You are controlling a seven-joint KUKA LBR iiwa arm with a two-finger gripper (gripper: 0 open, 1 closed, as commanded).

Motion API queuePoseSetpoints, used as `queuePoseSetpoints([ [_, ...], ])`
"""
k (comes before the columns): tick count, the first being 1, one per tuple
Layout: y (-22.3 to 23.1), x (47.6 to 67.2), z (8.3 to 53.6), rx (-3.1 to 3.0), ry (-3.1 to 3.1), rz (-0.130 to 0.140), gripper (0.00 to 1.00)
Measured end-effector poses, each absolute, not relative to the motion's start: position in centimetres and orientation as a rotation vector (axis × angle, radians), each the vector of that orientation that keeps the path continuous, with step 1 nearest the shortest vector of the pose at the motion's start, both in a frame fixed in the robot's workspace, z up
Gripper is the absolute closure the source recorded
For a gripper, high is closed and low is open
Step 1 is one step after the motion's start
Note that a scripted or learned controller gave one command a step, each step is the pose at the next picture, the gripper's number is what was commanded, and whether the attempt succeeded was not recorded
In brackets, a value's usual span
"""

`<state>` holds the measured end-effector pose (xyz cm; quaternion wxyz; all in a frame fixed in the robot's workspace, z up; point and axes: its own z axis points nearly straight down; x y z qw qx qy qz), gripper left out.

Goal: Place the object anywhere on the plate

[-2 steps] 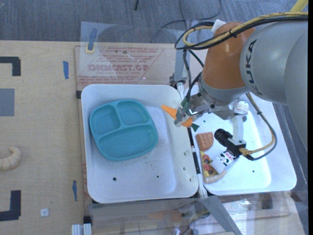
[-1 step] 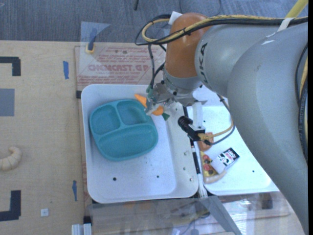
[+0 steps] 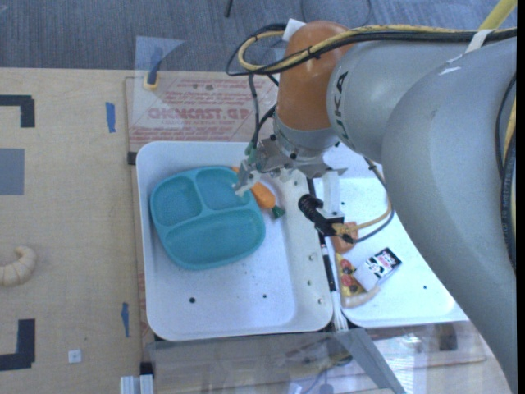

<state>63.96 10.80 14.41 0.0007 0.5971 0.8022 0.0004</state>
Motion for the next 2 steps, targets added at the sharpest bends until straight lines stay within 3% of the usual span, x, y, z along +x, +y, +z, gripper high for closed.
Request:
queuePoseSetpoints([
  [1, 10.9, 64.1, 15.5, 1.871, 2.518, 0.005, 1.0],
  [2, 11.3, 66.7, 10.9, 1.891, 2.5, 0.008, 1.0],
])
